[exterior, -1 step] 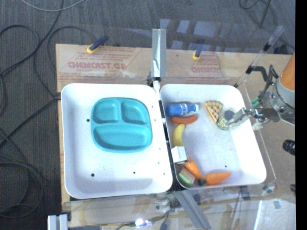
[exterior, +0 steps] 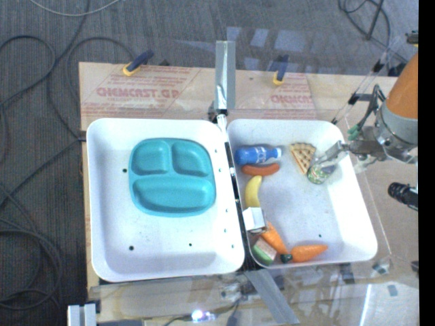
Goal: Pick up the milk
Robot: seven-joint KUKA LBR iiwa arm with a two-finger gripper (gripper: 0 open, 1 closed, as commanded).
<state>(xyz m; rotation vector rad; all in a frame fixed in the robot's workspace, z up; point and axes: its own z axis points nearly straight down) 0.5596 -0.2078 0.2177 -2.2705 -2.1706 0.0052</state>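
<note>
- hovering at the upper right edge of the right bin, the gripper sits beside a small greenish item; whether it grips anything, i cannot tell.
- milk, i judge, is the small white carton down-left of the gripper, against the bin's left wall, just below the banana.
- it looks boxy, pale, roughly upright.

Matt, seemingly plastic teal tray

Teal tray; white bins; blue bottle; yellow banana.
</note>
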